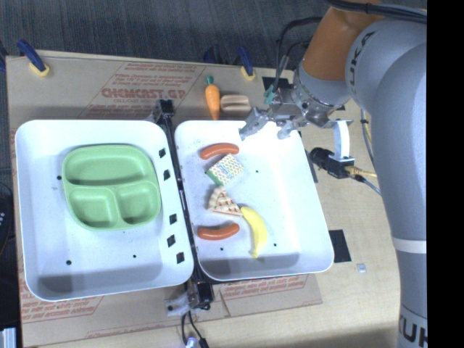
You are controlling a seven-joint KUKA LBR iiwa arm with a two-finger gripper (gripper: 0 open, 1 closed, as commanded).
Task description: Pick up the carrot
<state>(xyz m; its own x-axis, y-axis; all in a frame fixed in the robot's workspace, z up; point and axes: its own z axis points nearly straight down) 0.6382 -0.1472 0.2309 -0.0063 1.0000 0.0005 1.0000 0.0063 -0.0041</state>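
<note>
The carrot (212, 98), orange with a green top, lies on the cardboard bench just behind the right bin's far rim, outside both bins. My gripper (270, 127) hangs over the far edge of the right bin (308, 194), to the right of the carrot and a little nearer to the camera. Its two grey fingers (251, 127) are spread apart and hold nothing; the gripper is open. A clear gap separates it from the carrot.
A small bun-like toy (234, 104) touches the carrot's right side. The right bin holds two sausages (219, 151) (217, 231), a patterned box (226, 169), a waffle wedge (225, 204) and a banana (254, 230). A green divided tray (112, 185) sits in the left bin.
</note>
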